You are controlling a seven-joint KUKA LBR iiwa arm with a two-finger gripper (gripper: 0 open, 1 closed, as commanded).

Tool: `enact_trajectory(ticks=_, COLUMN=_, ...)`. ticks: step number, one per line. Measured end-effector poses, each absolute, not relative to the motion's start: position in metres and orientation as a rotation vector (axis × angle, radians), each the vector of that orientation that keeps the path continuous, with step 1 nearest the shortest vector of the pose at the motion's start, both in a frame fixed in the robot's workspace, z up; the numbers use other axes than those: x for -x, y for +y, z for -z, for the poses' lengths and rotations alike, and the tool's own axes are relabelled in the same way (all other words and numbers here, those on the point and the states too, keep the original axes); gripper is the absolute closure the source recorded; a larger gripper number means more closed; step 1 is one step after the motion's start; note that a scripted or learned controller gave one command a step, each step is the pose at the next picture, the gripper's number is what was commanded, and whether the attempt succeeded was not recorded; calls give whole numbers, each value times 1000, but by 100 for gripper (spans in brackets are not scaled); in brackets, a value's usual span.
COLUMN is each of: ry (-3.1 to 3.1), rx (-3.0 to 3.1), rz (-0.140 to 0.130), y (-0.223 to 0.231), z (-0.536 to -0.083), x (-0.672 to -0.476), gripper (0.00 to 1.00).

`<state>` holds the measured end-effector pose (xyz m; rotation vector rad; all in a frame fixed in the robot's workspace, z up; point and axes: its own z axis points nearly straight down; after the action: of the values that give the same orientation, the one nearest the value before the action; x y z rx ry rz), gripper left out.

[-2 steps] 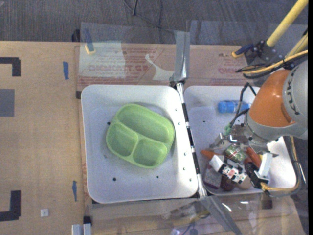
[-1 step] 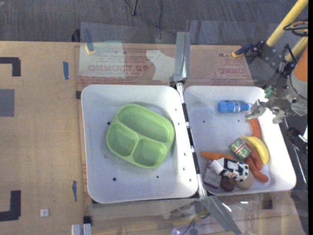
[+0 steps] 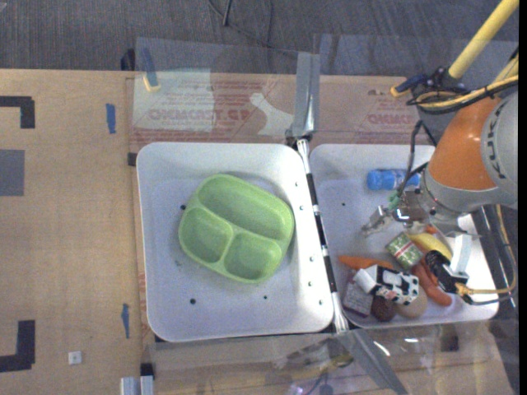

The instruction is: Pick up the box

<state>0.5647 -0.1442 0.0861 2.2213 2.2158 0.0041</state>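
Sitting side by side on the wooden bench, two shallow white plastic bins take up the middle of the camera view. One light-green plastic plate with three compartments point(image 3: 237, 229) lies tilted in the left bin point(image 3: 165, 303), and it is the single item there. One metal divider strip runs between the bins.

Further right, the right bin point(image 3: 342, 183) holds a cluster along its near edge: one thin orange carrot-shaped toy point(image 3: 358, 262), one small purplish-white flat packet point(image 3: 358, 295), one black-and-white patterned toy point(image 3: 399, 285), one dark brown round item point(image 3: 384, 308), one small green printed cardboard box point(image 3: 404, 250), one yellow banana-shaped toy point(image 3: 434, 243) and one red sausage-shaped toy point(image 3: 438, 290). One blue rounded item point(image 3: 382, 178) rests alone near the far wall.

The green box lies just beside the banana toy, touching the heap. One two-finger metal gripper point(image 3: 387, 218) hangs over the bin floor just left of and above the box, its fingers spread apart with nothing between them. One grey arm with an orange band point(image 3: 465, 159) reaches in from the right.
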Motion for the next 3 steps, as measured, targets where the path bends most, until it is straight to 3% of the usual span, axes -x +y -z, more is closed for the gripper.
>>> enact_trajectory(ticks=1, ry=1990, rx=-2429, rz=0, y=-119, z=-85, x=-635, gripper=0)
enact_trajectory(ticks=2, ry=1675, rx=-2658, rz=2, y=-135, z=-85, x=-624, gripper=0)
enact_trajectory(ticks=3, ry=1681, rx=-2653, rz=-1, y=-133, z=-97, x=-625, gripper=100)
